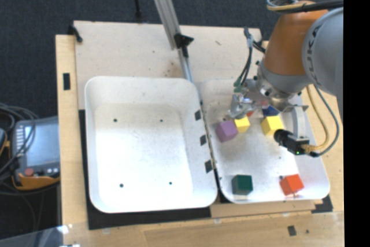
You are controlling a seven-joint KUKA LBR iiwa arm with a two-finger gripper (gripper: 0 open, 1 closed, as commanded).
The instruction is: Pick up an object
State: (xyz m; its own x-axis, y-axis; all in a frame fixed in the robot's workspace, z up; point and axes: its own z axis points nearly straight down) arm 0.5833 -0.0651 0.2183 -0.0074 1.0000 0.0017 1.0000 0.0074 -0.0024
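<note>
Two white bins (92,95) sit on my bench. Under my gripper (245,108) lies a small yellow cube (242,122), touching a purple block (226,130); I cannot tell the jaws' state.

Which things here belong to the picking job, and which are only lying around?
Job: tool; purple block; yellow blocks; green block; orange block; right bin.

Lying around: left bin; metal rail; grey box.

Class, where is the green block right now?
The green block lies in the right bin, near its front edge, left of the orange block.
</note>
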